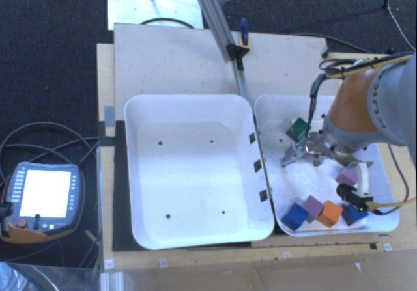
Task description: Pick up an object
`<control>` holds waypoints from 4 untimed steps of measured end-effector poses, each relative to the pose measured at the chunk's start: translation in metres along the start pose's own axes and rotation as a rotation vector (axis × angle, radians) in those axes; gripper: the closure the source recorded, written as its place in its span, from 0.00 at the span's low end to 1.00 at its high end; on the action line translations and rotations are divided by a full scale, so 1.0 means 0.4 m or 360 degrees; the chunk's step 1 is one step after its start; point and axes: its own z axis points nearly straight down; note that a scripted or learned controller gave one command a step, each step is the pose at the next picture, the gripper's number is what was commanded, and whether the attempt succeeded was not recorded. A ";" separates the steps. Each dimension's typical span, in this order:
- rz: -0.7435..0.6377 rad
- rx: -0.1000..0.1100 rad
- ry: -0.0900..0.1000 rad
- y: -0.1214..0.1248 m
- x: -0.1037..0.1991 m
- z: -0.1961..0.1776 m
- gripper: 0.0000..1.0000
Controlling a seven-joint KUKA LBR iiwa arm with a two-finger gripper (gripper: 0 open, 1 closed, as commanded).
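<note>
Floor: dark carpet around a pale wooden bench (195, 62); no brand, label or writing can be read anywhere.
Left bin (189, 114): white, shallow, with a few small dark dots on its floor.
Right bin (273, 110): white, touching the left bin along their shared edge, where small black tabs sit.
Arm (371, 107): grey with an orange band, reaching in from the right over the right bin.
Pendant (42, 202): grey and orange handset with a blank bright screen, on the floor left of the bench, cables looping around it.
Pole (215, 16): metal, slanting across the bench's far side.
Gripper (301, 153): low over the right bin's middle; cannot tell whether it is apart or together.
Green block (297, 129): just beyond the gripper, far part of the right bin.
Near-edge blocks: blue block (294, 215), purple block (314, 206), orange block (329, 213), second blue block (354, 215), in a row.
Pink block (348, 175): near the arm's wrist.
</note>
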 end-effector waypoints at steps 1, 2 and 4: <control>-0.0003 -0.0010 -0.0001 0.005 -0.001 -0.034 1.00; -0.0004 -0.0017 -0.0003 0.033 -0.010 -0.166 1.00; -0.0004 -0.0017 -0.0004 0.049 -0.040 -0.404 1.00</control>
